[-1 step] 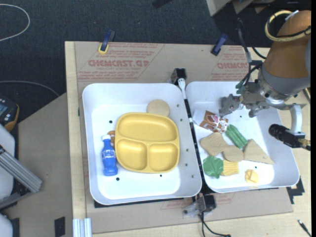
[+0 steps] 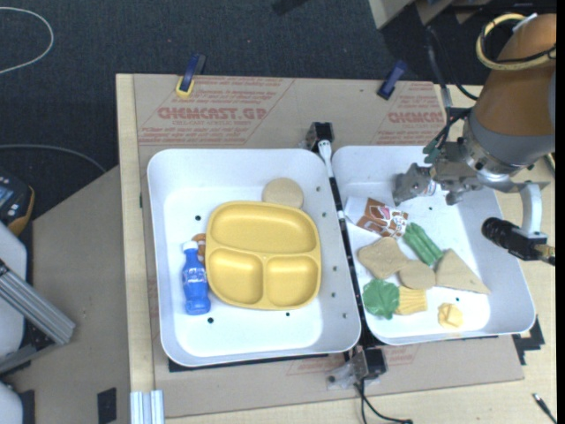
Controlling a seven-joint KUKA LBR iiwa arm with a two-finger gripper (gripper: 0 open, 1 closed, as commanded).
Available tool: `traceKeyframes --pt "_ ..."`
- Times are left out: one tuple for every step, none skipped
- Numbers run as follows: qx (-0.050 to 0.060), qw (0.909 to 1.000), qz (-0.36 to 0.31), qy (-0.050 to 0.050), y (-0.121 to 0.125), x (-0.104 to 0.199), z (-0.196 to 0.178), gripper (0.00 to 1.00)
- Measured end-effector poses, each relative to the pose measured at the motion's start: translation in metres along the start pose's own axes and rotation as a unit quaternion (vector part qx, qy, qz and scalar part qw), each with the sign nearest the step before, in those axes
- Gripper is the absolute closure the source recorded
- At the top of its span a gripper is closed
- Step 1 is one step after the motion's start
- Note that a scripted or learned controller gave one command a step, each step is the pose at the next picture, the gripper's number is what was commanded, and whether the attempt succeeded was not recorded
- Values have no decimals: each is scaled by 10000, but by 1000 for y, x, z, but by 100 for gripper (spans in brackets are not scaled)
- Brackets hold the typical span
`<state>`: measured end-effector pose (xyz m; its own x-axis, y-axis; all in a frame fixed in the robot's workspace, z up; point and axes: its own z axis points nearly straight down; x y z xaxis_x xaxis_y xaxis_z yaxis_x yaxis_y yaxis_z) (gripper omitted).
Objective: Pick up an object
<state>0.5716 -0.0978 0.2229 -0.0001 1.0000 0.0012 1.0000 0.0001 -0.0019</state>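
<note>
My gripper (image 2: 413,185) hangs over the back part of the right bin (image 2: 503,321), reaching in from the right below the orange-banded wrist. Just in front of it and slightly left lies a brown and white snack packet (image 2: 381,217). Further forward lie a green pickle (image 2: 422,242), a tan bread slice (image 2: 381,256), a tan wedge (image 2: 459,272), a green leafy piece (image 2: 381,297), a yellow corn piece (image 2: 411,302) and a small yellow cheese chunk (image 2: 450,315). I see nothing held in the gripper.
The left bin (image 2: 168,201) holds a yellow divided plate (image 2: 262,254), a blue bottle (image 2: 195,281) at its left and a round tan cookie (image 2: 282,192) behind it. A black part (image 2: 512,236) juts over the right bin's right side. A black divider clip (image 2: 320,136) sits between the bins.
</note>
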Motion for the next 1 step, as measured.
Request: traceKeyframes --pt "20 10000 5 2 1 -1 43 0"
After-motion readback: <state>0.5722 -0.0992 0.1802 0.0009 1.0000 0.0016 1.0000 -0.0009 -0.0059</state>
